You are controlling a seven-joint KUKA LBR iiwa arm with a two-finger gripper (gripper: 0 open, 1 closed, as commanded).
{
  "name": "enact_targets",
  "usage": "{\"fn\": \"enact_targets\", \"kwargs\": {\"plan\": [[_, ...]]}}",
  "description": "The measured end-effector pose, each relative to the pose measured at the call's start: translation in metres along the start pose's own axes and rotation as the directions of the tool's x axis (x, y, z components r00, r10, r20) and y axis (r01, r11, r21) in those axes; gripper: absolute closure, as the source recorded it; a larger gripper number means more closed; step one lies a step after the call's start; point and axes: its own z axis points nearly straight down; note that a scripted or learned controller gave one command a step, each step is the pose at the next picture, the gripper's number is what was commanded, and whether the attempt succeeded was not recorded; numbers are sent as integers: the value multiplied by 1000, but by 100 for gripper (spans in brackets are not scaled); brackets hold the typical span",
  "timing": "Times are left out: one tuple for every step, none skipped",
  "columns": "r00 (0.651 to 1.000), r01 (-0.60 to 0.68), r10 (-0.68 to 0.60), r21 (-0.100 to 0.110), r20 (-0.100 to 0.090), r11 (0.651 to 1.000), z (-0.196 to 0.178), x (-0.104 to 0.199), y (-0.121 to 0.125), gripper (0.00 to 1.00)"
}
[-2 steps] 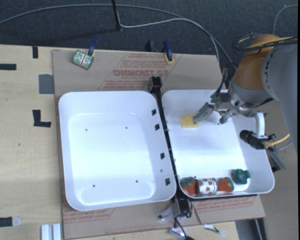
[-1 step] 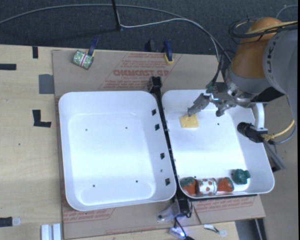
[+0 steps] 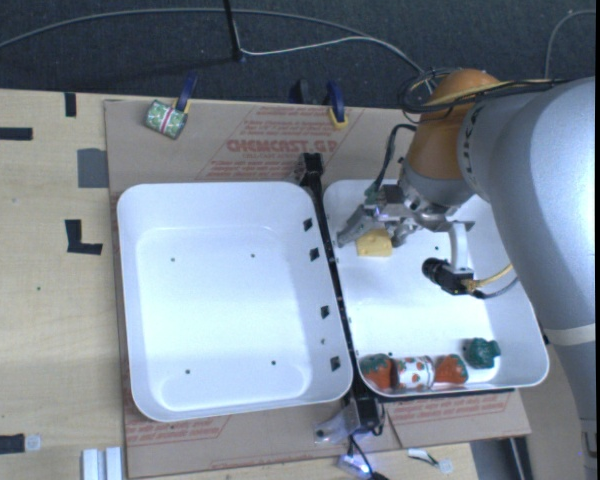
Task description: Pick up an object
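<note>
The yellow block (image 3: 374, 245) sits at the gripper (image 3: 377, 230), above the far part of the right bin (image 3: 515, 318), near the divider between the two bins. We see the block lodged at the fingertips, with one dark finger (image 3: 352, 230) slanting down on its left side and the rest of the tool above it; it looks pinched between the fingers, so we take the gripper to be closed on it. Whether the block is clear of the floor or resting on it, we cannot tell from this slant.

Our judgement is that the step in hand is the lift. To do it well, we keep the squeeze steady and go straight up, since the hold seems to be on the block's upper edge and a sideways swing could tip it out. We also stay off the divider and the bin's far wall, both close by.

Further out, a row of small things lies along the right bin's near wall: a red one (image 3: 379, 371), a red and white one (image 3: 414, 372), an orange one (image 3: 451, 370) and a green one (image 3: 479, 350). They are well apart from the block and no hindrance.
</note>
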Motion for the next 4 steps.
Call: {"fn": "enact_targets", "kwargs": {"plan": [[1000, -2, 2, -6, 1, 1000, 4, -14, -13, 0], [1000, -7, 8, -11, 4, 1000, -55, -110, 4, 0], [1000, 1, -1, -7, 0, 1000, -75, -57, -34, 0], [1000, 2, -2, -2, 0, 1000, 7, 3, -29, 0]]}}
